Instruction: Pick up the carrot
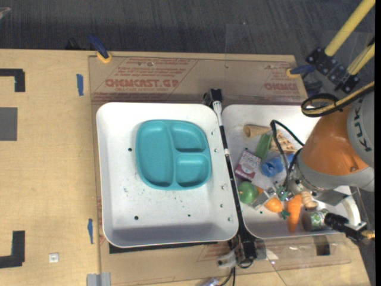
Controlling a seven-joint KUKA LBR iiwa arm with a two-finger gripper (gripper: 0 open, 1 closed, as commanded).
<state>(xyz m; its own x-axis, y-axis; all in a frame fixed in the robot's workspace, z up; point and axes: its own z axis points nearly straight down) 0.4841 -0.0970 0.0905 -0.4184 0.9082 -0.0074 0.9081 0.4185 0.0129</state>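
Even, diffuse overhead light falls across the bench (47, 177), bright but without hard glare. The left bin (119, 213) reads near-white, close to washed out, with a soft sheen on the teal tray (174, 154) toward 12 o'clock. Shadows are faint and short: a thin dark line runs under the left bin's rim at 6 o'clock. The carpet (178, 11) along the top stays dim and grainy. Detail is soft overall, and the small items in the right bin (238, 115) smear together. The arm (333, 148) at 3 o'clock looks slightly blurred. Straight board edges bow mildly toward the frame's corners.
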